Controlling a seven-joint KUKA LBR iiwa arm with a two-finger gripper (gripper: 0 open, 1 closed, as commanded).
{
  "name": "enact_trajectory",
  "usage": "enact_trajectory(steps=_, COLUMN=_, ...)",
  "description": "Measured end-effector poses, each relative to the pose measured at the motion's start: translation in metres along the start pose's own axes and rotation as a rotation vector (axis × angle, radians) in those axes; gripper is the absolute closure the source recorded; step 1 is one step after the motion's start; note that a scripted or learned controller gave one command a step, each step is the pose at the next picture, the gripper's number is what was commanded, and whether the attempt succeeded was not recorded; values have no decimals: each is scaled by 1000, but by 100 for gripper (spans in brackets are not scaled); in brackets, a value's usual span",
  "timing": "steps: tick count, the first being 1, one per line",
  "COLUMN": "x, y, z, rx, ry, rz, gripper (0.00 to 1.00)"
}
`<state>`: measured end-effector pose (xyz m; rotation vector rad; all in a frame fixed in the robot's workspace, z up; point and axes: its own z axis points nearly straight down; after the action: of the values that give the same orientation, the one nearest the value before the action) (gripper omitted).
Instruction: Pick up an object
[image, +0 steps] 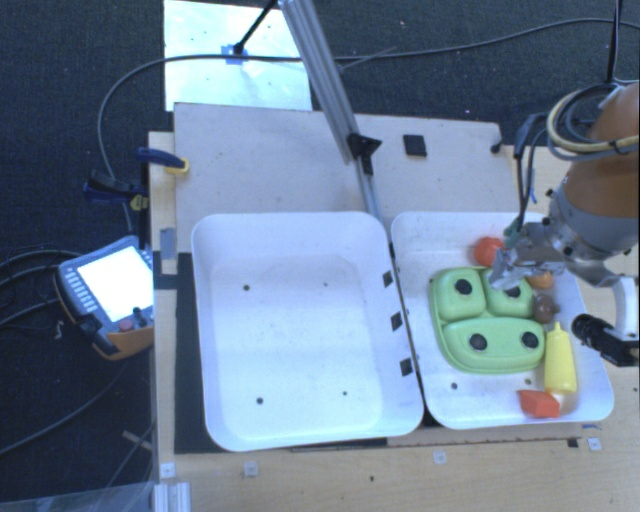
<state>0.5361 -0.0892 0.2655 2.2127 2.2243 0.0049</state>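
Take the green tray (487, 322) in the right bin (430, 400) as your landmark, and start from the front of the bench. Nearest you, just in front of the tray's right corner, lies an orange-red piece (540, 403). Touching it and standing along the tray's right edge is a yellow bottle (559, 362). A small brownish lump (544, 309) sits just behind the bottle, against the tray's right side. To the left of the tray, across the divider, you have the left bin (300, 420).

Move back and you reach the gripper (514, 268), hanging over the tray's rear right compartment, close above it. Its tips blur into the tray beneath, so you cannot tell from this angle how the jaws are set, and nothing can be made out between them. Just behind the tray's rear edge, left of the gripper, lies an orange ball (487, 250).

By my reading, the pick is not yet done. Every object rests in the bin. What remains is a firm grasp on one of them, then the lift.
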Motion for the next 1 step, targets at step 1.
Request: enact_trajectory(steps=1, x=46, y=20, z=12, rx=2, ry=1, rz=-4, gripper=100)
